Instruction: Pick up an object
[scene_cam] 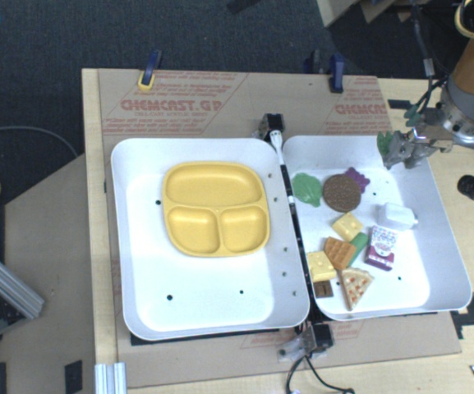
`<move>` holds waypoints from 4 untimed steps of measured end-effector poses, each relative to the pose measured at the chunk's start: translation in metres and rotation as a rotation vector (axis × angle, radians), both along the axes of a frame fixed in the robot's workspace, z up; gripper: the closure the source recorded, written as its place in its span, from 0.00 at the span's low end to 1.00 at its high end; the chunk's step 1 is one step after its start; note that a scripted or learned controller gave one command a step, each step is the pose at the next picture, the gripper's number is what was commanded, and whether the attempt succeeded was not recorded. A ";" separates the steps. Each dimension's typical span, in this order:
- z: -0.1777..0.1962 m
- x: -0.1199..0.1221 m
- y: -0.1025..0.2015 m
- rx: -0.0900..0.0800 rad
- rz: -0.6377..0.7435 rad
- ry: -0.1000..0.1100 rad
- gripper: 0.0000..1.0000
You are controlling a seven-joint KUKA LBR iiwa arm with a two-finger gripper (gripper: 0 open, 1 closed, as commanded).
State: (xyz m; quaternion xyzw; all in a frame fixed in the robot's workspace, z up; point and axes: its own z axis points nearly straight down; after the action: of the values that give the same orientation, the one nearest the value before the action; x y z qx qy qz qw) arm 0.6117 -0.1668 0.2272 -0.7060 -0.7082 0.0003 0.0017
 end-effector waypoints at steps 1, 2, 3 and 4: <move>-0.011 -0.014 0.055 0.001 0.002 0.001 1.00; 0.000 -0.026 0.099 0.001 0.002 0.000 1.00; -0.011 -0.050 0.143 0.000 0.001 0.002 1.00; 0.006 -0.054 0.162 -0.001 0.000 -0.005 1.00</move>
State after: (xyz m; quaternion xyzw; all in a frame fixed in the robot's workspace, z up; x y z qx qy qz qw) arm 0.5578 -0.0045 0.2335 -0.7061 -0.7081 -0.0011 -0.0007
